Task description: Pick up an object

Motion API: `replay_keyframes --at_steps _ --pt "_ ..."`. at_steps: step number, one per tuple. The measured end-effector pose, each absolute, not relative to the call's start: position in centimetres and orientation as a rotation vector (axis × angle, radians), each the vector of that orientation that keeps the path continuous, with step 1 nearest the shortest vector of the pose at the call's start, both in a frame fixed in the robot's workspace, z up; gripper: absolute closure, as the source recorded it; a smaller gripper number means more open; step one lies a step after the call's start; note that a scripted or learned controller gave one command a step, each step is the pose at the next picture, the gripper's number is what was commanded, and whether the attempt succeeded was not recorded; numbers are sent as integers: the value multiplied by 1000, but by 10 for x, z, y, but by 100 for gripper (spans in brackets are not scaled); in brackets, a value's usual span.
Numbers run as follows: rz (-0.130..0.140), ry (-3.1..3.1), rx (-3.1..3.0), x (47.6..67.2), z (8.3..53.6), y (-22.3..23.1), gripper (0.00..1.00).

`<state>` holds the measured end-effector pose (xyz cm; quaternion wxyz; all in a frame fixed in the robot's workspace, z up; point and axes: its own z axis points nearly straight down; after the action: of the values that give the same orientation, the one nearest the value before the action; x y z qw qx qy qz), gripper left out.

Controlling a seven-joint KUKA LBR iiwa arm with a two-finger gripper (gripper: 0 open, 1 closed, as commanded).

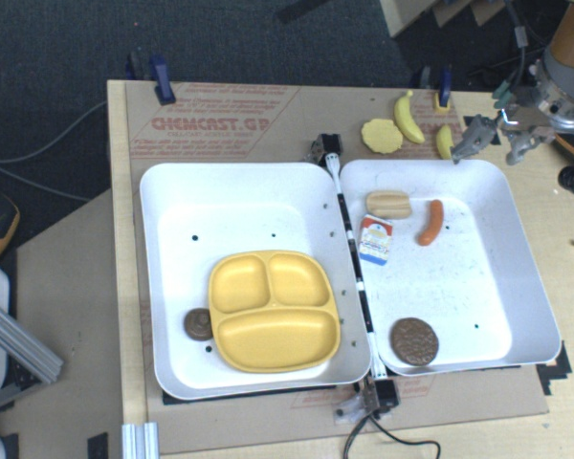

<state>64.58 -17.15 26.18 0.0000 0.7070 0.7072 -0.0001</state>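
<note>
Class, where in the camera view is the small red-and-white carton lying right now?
The small red-and-white carton lies in the right white bin, near its left wall, just below the tan bread roll.

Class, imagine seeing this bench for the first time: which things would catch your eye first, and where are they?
The yellow tray dominates the left bin. In the right bin, the sausage and carton stand out near the back. Bananas lie on the board behind, near the tool.
</note>
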Motion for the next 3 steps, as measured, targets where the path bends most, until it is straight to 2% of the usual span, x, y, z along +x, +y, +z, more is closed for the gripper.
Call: replay_keyframes --at_steps 1,2,3 --pt "-9 2224 2230 664 151 -205 0" --pt "-4 2228 2224 637 81 -170 0" --pt "2 2221 2218 640 96 -171 100"
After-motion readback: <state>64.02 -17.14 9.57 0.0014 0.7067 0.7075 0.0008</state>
